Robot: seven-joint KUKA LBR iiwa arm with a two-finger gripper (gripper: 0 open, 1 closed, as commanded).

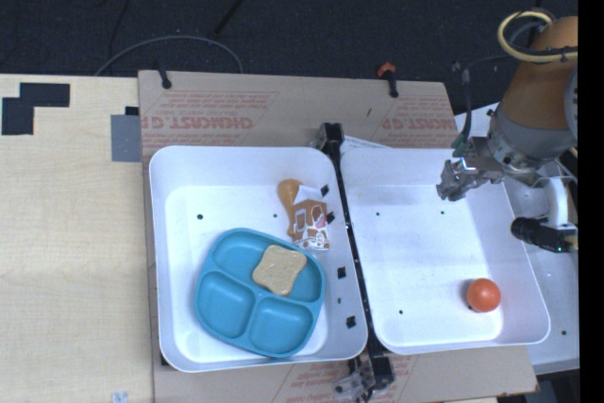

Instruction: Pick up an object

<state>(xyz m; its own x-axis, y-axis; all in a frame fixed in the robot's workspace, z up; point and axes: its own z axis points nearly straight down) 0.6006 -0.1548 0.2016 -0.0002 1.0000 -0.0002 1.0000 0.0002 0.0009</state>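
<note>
An orange-red ball point(483, 294) lies in the right bin point(415, 316) near its front right corner. In the left bin point(179, 203) a blue sectioned plate point(231, 297) carries a tan slice of bread point(278, 270). Behind the plate lie a small brown-and-white carton point(310, 226) and a tan drumstick-shaped piece point(289, 194). My gripper point(454, 184) hangs over the right bin's far right part, well behind the ball. Nothing shows between its fingers, and how far apart they are is not clear.
A black divider strip point(342, 231) runs between the two bins. Cardboard point(264, 113) lies under and behind the bins. The arm's grey body point(533, 132) stands over the right bin's far right corner.
</note>
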